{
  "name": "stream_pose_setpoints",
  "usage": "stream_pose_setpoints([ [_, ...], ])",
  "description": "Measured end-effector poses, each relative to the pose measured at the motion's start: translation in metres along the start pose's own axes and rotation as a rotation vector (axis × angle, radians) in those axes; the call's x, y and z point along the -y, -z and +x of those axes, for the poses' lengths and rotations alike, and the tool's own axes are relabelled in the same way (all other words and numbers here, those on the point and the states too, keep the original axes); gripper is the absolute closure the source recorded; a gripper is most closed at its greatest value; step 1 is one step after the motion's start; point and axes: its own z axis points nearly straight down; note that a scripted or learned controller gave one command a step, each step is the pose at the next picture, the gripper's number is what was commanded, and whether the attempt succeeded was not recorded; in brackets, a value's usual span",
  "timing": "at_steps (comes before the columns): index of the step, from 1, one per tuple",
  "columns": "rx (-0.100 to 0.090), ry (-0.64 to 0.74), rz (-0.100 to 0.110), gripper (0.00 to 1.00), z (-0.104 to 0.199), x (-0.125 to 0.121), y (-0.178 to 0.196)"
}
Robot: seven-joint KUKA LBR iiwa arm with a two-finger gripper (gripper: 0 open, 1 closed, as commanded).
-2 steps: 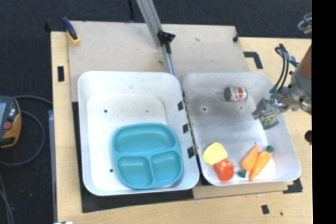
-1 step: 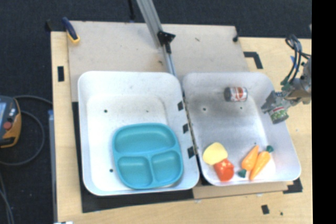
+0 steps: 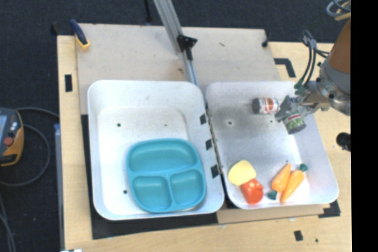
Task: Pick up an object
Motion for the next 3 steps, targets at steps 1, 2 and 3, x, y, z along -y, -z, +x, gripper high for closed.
stream_pose_setpoints([
  [1, -0.001, -0.001, 0.002, 1.00, 0.056, -0.019, -0.001],
  [2, 0.000, -0.002, 0.004, 1.00, 0.098, -0.023, -0.009],
  [3, -0.001, 0.000, 0.003, 1.00, 0.159, -0.036, -0.012],
])
